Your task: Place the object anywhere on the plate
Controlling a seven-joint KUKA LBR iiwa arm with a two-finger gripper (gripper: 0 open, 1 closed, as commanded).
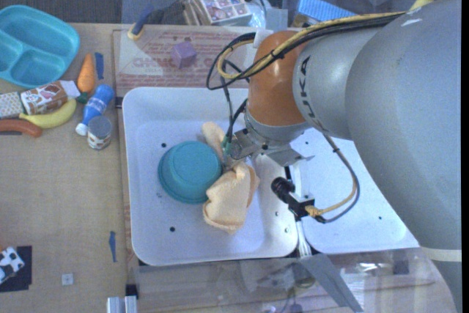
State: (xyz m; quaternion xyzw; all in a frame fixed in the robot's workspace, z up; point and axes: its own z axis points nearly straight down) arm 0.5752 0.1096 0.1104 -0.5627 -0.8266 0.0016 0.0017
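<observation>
I am hovering my gripper [233, 146], state untellable, just right of the round teal plate [189, 171], above the crumpled yellow cloth [229, 196].

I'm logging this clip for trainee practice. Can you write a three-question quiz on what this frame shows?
1. True or false: the teal plate lies in the left bin.
2. What touches the plate's right edge? A) yellow cloth B) banana C) tin can
3. Fill in: the purple cube sits on the ___ behind the bin.

Key: 1 true; 2 A; 3 cardboard.
</observation>
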